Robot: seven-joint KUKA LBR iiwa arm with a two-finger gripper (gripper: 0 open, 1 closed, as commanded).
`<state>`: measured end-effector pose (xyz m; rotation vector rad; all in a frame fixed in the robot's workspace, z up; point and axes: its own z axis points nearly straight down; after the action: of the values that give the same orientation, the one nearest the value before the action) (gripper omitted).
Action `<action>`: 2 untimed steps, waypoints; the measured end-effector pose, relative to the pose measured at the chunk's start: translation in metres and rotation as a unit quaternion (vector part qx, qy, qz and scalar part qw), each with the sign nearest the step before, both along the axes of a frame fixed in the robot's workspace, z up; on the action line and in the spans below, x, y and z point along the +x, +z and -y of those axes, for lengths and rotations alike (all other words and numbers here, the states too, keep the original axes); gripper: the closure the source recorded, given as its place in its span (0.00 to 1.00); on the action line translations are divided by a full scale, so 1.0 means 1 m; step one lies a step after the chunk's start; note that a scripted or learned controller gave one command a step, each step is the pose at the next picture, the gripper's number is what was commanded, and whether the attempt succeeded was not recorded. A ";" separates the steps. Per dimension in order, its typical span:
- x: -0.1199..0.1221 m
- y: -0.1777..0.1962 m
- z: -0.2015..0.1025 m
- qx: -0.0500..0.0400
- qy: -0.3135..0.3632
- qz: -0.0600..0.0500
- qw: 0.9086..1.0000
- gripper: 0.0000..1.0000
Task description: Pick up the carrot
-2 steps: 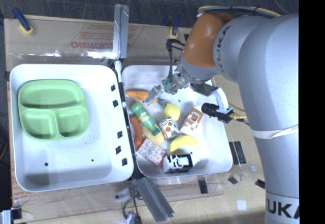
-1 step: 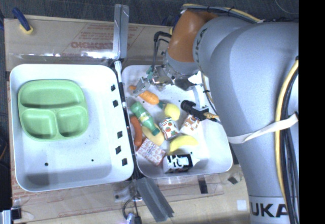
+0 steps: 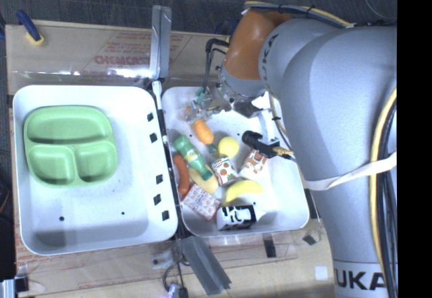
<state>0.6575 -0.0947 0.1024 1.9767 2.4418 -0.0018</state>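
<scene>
The carrot (image 3: pixel 202 132) is a short orange piece lying in the upper middle of the right bin (image 3: pixel 291 203), among other play food. My gripper (image 3: pixel 200 103) hangs low over the bin's far left corner, just above and behind the carrot. I see nothing held in it. The grey wrist and its orange band (image 3: pixel 248 43) reach in from the upper right and hide the bin's far right part.
Around the carrot lie a green bottle (image 3: pixel 188 150), a lemon (image 3: pixel 229 146), a banana (image 3: pixel 241 190), two small cartons (image 3: pixel 225 170), a long red-orange piece (image 3: pixel 181 175) and a black-and-white item (image 3: pixel 237 215). The left bin (image 3: pixel 135 215) holds a green divided plate (image 3: pixel 69 144).
</scene>
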 end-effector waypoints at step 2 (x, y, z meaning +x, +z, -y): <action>0.000 0.100 -0.094 0.000 -0.010 0.000 1.000 1.00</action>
<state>0.6571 -0.0006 0.2028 2.0028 2.4217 -0.0016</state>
